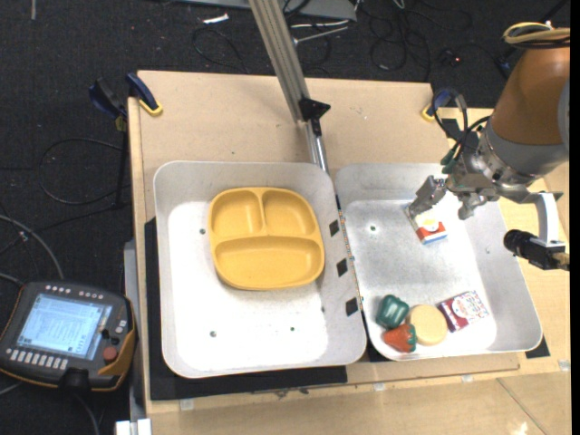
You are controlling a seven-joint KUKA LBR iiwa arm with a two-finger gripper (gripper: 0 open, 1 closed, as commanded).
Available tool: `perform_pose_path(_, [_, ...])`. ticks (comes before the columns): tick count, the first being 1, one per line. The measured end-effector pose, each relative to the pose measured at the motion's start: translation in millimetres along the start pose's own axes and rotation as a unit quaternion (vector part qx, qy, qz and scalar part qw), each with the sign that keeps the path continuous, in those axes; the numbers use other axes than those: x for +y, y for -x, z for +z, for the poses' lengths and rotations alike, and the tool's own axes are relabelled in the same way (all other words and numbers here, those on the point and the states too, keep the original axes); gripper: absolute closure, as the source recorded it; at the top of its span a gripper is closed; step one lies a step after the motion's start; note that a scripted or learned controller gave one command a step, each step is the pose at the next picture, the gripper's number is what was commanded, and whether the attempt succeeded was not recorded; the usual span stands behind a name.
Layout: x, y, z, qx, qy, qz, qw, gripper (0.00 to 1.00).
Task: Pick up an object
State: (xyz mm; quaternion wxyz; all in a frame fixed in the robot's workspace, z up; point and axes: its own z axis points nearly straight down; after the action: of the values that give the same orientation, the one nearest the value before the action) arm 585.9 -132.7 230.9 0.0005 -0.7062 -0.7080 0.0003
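My gripper hangs over the back part of the right bin, its two fingers spread apart with nothing between them. Just below and in front of it a small white carton with red and blue sides lies on the bin floor, close to the left fingertip. At the bin's front lie a green pepper, a red piece, a pale yellow round object and a red-and-white packet.
The left bin holds a yellow divided plate. A slanted metal pole runs down to the divider between the bins. A teach pendant lies off the bench at the lower left.
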Motion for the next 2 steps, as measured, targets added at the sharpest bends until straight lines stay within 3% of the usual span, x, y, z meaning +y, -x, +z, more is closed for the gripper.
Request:
perform_pose_path(1, [0,0,0,0.000,0.000,0.000,1.0000,0.00])
perform_pose_path(2, [-2,10,54,0.000,-0.002,0.002,1.0000,0.00])
